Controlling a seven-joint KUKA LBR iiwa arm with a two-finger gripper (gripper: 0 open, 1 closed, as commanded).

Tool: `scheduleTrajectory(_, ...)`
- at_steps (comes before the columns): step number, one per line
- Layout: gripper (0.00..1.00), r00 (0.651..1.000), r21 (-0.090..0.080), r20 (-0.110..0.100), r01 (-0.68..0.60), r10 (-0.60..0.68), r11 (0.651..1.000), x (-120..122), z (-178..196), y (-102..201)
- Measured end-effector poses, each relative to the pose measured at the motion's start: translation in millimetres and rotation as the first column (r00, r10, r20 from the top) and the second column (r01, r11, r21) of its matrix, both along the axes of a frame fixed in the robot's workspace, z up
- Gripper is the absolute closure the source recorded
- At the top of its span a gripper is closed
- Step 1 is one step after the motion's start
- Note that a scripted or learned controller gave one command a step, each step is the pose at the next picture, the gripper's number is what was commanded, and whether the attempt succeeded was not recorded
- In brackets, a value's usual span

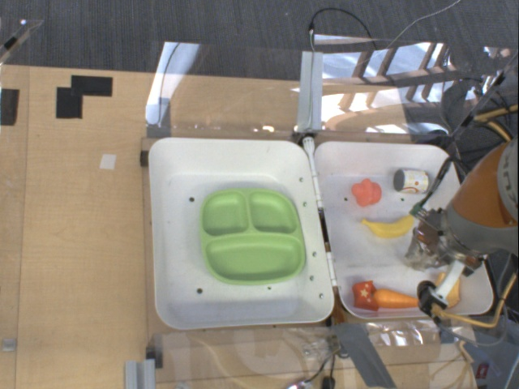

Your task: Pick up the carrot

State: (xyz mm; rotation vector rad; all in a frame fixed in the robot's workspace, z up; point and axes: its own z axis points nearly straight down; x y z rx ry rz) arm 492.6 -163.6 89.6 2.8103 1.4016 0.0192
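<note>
The carrot point(396, 300), a smooth orange cone, lies along the near edge of the right bin point(340, 217), its thick end touching a red pepper point(364, 295) near the bin's near left corner. The gripper point(428, 254) is above the bin's right side, just beyond the carrot's tip; whether it is clenched I cannot tell. A curved yellow banana point(388, 227) lies mid-bin. The left bin point(174, 217) carries a green three-part plastic plate point(252, 236).

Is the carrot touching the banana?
Apart. The camera view shows bare white bin floor between the carrot and the banana.
</note>
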Motion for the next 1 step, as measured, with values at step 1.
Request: scheduleTrajectory(1, 1.0, 0.968, -0.018, 0.008, -0.252, 0.252, 0.967, 1.4, 0.8, 74.5)
